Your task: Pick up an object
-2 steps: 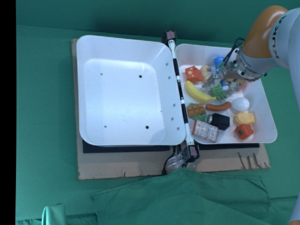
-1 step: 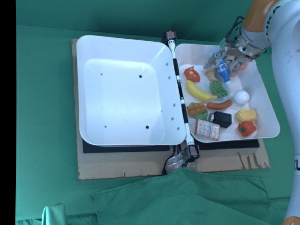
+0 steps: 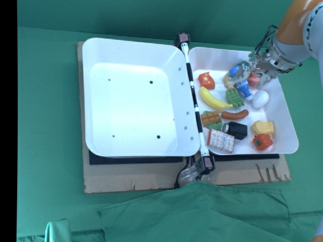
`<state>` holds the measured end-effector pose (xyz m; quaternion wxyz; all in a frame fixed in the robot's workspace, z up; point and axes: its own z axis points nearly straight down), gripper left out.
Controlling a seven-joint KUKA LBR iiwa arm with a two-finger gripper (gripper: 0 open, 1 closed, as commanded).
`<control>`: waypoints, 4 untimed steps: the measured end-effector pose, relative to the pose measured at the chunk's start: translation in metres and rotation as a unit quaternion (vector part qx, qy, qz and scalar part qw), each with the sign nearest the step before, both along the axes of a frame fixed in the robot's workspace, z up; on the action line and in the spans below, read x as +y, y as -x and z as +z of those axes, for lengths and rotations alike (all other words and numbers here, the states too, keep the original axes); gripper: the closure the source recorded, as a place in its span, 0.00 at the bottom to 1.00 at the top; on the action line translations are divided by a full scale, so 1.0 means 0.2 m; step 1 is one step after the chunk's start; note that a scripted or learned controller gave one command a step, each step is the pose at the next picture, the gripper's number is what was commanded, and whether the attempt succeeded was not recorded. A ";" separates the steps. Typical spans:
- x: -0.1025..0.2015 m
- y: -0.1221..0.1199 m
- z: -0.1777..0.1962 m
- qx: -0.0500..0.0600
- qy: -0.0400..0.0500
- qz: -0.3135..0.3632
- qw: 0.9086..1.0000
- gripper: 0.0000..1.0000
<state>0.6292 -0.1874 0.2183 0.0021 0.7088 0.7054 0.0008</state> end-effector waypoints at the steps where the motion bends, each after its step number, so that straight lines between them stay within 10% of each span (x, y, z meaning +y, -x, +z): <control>1: 0.00 -0.01 0.05 -0.003 0.002 -0.001 1.000 1.00; 2: -0.01 -0.02 0.12 -0.007 0.003 -0.002 1.000 1.00; 3: 0.00 0.24 -0.18 -0.005 0.002 -0.001 1.000 1.00; 4: 0.17 0.09 -0.17 -0.006 0.003 0.002 1.000 1.00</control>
